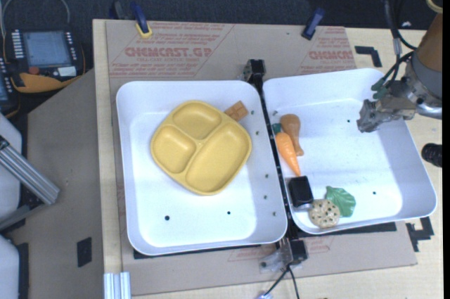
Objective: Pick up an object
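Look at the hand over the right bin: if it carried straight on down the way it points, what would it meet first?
Most likely the bare white floor of the right bin. The hand points down and slightly left, and the carrot lies well off to the left. Depth is hard to judge from this single slanted view.

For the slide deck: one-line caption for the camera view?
Gripper hovers over the right bin, apart from the carrot, black block and cookie; yellow divided plate in left bin.

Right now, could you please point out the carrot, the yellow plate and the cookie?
carrot (pixel 287 152): camera view, middle of its orange body.
yellow plate (pixel 201 147): camera view, ridge between its compartments.
cookie (pixel 324 213): camera view, centre of its top face.
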`<state>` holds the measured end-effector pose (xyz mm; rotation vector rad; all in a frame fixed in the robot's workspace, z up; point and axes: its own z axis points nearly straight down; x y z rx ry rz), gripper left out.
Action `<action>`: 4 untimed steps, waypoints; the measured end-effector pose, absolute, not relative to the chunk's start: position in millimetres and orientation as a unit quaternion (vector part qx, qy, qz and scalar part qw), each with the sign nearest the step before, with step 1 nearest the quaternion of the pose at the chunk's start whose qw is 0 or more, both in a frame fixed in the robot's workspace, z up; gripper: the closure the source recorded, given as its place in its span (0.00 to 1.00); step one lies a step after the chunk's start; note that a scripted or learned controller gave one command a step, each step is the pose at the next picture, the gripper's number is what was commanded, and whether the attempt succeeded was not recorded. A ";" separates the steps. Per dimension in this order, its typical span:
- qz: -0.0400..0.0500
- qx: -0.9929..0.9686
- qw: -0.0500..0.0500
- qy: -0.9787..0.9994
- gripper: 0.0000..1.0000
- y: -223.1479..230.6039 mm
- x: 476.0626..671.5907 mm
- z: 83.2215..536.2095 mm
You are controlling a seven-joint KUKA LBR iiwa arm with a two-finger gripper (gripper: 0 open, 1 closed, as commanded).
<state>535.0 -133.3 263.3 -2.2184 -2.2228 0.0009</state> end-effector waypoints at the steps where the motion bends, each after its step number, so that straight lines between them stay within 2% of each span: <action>1: 0.000 -0.705 0.001 -0.709 1.00 -88.0 544.8 257.7; 4: -0.001 -0.707 -0.001 -0.708 1.00 37.0 601.2 258.8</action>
